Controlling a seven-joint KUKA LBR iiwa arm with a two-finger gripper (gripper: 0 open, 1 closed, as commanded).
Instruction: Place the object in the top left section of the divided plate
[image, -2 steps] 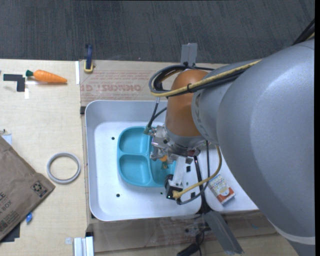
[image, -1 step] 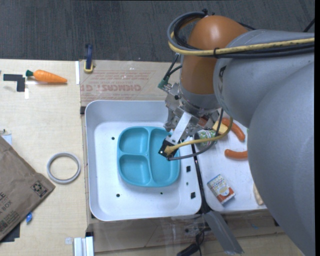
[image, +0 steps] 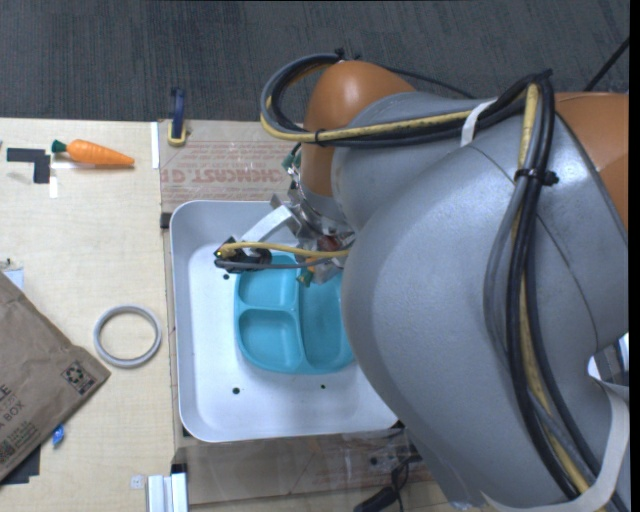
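We could not pick out the object to be placed. Nothing showed in the gripper, and the arm hid the ground beneath it, so the object's place was left as unknown. The divided plate, blue, lay inside the white bin, and the sections we could see held nothing. The gripper stood over the far edge of the plate, above its upper section. We could not tell whether it was spread, pressed together or pinching anything.

We judged the step in hand to be the delivery or release over the plate, though a pick inside the bin could not be ruled out. If an object was held, the next move called for settling low over the top left section, clear of the dividing ridges, before letting go.

Well to the left of the plate, outside the bin, a pale ring lay on the wooden bench. A carrot lay far beyond and left of the plate, with a black piece just beside it.

As to writing, a cardboard sheet beyond the plate carried reddish print, inverted and not reliably legible. A brown box to the plate's far left showed the word "BOX".
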